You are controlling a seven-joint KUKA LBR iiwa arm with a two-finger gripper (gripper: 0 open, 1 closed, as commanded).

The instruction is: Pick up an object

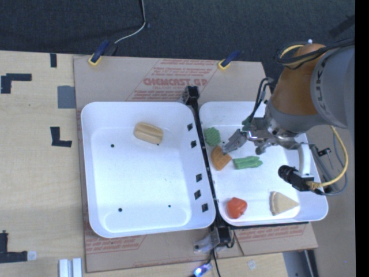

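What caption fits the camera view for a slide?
KUKA gripper hovers over the right bin near green and orange toys; bread roll in left bin.

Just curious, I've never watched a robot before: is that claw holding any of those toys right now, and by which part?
Nothing is held. The claw hangs above the green piece.

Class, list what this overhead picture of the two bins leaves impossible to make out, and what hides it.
1. Gripper finger state: too small and dark in the camera view.
2. Right white bin upper right corner: hidden by the grey arm with the orange band.
3. Small tan bread-shaped piece in the left white bin: too blurred to identify.
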